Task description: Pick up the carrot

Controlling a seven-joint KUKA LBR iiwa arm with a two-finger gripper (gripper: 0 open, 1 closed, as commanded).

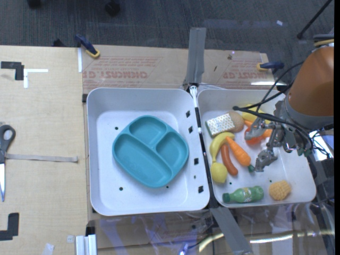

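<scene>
While the carrot (238,150) lies just left of it, the claw (262,161) hangs released, grasping nothing.

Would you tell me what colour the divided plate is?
Teal blue, seen in the camera view: the divided plastic plate.

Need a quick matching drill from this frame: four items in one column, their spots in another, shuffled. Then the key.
Items
1. divided plate
2. carrot
3. green bottle
4. scissors

Places
A. near front wall of the right bin
B. on the wooden bench, far left, outside both bins
C. middle of the right bin, just left of the gripper
D. centre of the left bin

Pairs: 1-D, 2-C, 3-A, 4-B
</scene>
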